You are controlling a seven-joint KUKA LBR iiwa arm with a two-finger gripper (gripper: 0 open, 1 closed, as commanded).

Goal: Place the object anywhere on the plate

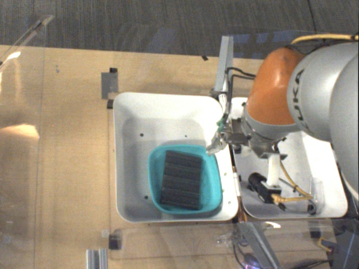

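Nearest the camera, the pale wooden bench (56, 195) runs along the lower edge, with a small black bracket (114, 240) fixed just outside the near corner of the left shallow white plastic bin (120, 161). In the near half of that bin lies the turquoise square plate with rounded corners (212, 185), tucked towards the bin's right wall. The dark grey ribbed rectangular block (181, 179) rests flat on the plate, roughly centred, its long side running near to far and slightly tilted; it lies apart from the gripper.

Just beyond the plate's far right corner, the robot's two-finger gripper (216, 143) hangs above the divide between the two bins, close to the plate's rim. Whether it is open or closed I cannot tell from this angle, and nothing shows in its grasp.

The right shallow white bin (328, 203) sits alongside, largely covered by the grey arm (325, 88) and its orange band (274, 91). Farther back stands a grey metal post (225, 60), then the dark grey carpeted floor (140, 10).
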